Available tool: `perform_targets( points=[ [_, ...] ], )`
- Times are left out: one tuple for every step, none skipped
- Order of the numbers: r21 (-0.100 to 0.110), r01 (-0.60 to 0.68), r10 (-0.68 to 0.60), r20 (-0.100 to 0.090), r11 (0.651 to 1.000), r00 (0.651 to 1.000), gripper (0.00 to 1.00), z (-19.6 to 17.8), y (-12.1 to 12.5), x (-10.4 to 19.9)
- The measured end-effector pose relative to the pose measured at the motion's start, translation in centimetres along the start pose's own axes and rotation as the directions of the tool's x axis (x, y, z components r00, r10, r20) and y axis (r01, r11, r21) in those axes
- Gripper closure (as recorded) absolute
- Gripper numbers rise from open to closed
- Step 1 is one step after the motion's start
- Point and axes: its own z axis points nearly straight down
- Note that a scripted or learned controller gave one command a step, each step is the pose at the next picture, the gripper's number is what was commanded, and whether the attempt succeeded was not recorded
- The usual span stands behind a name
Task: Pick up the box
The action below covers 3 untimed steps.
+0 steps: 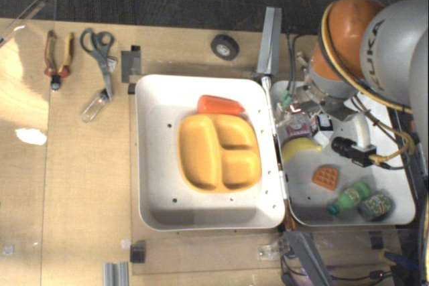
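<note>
Arm (375, 43) hides right bin's (395, 207) far corner

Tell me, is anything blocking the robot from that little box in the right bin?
Nothing visible does. The gripper is right at the box. A yellow object lies just beside the box, not between them.

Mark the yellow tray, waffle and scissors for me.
yellow tray (201, 156): camera view, on its long left compartment.
waffle (325, 177): camera view, centre of its gridded top.
scissors (106, 74): camera view, on the blades below the grey handles.
</note>
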Motion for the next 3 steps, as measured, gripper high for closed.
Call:
perform_targets(
  points=[
    [0.0, -0.268, 0.268, 0.0, 0.963, 0.963, 1.0, -7.9, 0.1, 5.8],
    [-0.005, -0.26, 0.26, 0.0, 0.966, 0.966, 1.0, -9.0, 0.3, 5.9],
    [0.002, -0.521, 0.521, 0.002, 0.853, 0.853, 1.0, -15.5, -1.4, 1.8]
  ],
)
